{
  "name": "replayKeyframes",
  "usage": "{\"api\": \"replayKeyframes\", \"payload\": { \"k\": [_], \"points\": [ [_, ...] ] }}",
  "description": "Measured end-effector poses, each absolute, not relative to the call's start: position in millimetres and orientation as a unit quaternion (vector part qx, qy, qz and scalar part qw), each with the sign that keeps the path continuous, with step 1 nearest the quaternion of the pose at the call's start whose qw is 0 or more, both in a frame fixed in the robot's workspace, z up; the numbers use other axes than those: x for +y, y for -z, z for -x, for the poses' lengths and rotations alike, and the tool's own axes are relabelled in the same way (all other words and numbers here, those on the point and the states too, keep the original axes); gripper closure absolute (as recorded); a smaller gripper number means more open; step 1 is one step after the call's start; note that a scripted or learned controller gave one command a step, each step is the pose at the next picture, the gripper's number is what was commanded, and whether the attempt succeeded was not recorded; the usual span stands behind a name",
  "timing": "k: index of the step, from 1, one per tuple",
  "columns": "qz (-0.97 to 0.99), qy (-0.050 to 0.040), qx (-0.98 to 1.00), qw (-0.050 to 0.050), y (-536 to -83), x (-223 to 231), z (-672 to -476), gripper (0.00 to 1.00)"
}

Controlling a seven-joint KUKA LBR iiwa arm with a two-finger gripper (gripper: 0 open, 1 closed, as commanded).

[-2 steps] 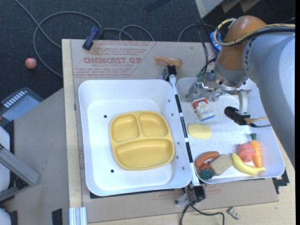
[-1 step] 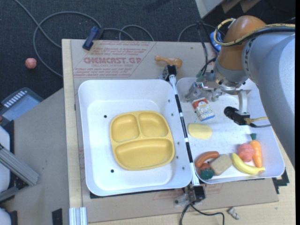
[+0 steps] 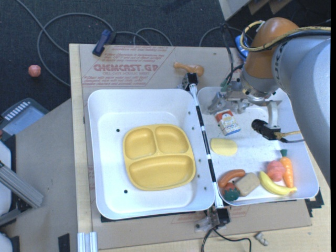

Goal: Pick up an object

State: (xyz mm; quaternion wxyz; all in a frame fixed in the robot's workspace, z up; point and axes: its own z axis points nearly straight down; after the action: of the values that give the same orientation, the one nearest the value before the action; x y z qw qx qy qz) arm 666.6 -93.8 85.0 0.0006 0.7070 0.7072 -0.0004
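Note:
My gripper point(image 3: 229, 104) hangs over the far left part of the right bin point(image 3: 302, 156), open, its fingers spread apart. Just in front of it a small red and white carton point(image 3: 228, 123) stands on the bin floor, not between the fingers. Nearer along the left wall lies a pale yellow oval piece point(image 3: 224, 147). At the front of the bin lie a sausage point(image 3: 231, 176), a slice of bread point(image 3: 247, 184), a green piece point(image 3: 231, 194), a banana point(image 3: 276, 185), a pink peach point(image 3: 275, 168) and a carrot point(image 3: 287, 171).
The left bin point(image 3: 105, 140) holds a yellow divided plate point(image 3: 157, 156). A brown toy point(image 3: 189, 67) and a blue clip point(image 3: 102, 42) lie on the cardboard behind the bins. The grey arm point(image 3: 310, 72) covers the right bin's far right corner.

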Motion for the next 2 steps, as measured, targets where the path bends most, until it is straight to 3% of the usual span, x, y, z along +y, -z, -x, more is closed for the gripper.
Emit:
{"api": "replayKeyframes", "payload": {
  "k": [2],
  "points": [
    [-0.707,0.0006,0.707,0.0,-84.9,-91.8,-666.5,0.0]
  ]
}}
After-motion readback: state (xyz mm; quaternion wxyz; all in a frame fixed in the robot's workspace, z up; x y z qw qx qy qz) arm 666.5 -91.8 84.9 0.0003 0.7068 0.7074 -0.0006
